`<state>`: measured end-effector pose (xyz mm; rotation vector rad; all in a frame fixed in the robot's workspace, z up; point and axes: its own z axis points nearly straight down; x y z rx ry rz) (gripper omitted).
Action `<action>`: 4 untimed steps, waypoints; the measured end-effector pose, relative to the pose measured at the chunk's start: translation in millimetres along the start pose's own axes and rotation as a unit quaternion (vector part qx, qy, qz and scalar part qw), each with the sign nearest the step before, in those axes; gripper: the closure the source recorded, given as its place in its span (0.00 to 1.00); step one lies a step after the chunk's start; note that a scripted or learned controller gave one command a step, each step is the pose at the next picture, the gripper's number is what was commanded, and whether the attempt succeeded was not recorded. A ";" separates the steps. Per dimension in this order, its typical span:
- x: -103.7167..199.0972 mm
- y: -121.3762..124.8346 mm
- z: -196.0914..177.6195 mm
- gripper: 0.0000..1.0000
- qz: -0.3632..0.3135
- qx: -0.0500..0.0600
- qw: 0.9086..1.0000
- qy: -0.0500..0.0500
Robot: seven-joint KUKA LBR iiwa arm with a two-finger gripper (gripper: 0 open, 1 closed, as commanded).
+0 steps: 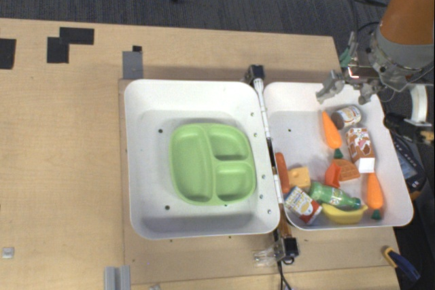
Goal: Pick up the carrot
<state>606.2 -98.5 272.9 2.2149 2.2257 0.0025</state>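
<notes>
The approach looks under way; the claw (348, 87) hangs wide and holds nothing, over the right bin's (299, 109) far rim; the carrot (331, 130) lies just below it; next, it must descend and close.

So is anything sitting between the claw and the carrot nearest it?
Nothing visible does. The claw hangs over the right bin's far end, and the upper carrot lies just below it with bare floor between; a small can sits beside.
</notes>
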 end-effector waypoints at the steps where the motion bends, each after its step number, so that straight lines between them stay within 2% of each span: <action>1: -60.9 -11.6 141.5 0.00 0.191 0.002 0.982 0.000; 2: -35.9 14.9 187.8 0.00 0.206 0.000 0.979 0.000; 3: -35.8 16.1 176.4 1.00 0.204 -0.002 0.979 0.000; 4: 37.3 17.9 59.1 1.00 0.227 -0.001 0.974 0.001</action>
